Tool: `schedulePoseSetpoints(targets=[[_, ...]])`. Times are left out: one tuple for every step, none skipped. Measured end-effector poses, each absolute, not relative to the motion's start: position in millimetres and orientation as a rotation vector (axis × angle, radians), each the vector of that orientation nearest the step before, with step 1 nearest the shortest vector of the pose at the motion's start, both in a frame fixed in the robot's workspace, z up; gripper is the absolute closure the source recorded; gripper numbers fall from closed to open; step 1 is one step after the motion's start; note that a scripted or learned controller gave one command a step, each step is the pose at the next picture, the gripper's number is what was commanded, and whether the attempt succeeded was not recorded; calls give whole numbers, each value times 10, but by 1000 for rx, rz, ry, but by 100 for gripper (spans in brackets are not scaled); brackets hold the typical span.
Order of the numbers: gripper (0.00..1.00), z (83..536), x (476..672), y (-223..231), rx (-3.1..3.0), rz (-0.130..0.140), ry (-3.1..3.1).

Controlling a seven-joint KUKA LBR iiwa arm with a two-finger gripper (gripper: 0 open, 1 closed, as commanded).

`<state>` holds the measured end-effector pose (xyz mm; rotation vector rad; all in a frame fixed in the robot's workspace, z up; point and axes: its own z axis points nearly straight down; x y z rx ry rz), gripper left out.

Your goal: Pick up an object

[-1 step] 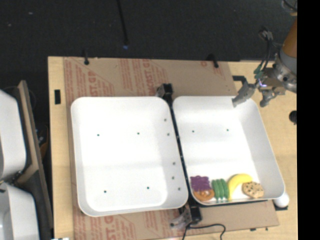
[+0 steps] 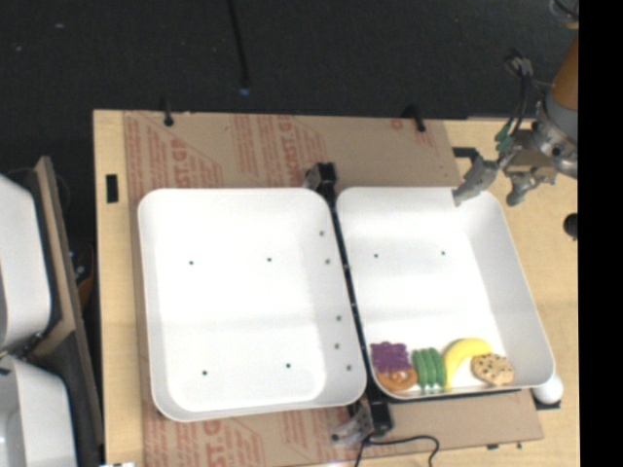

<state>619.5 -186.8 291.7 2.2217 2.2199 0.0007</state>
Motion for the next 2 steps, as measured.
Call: schedulePoseSetpoints(targets=[[0, 2367, 6151, -1782, 2224, -4, 2223], [0, 1942, 6180, -1777, 2223, -3, 2222]])
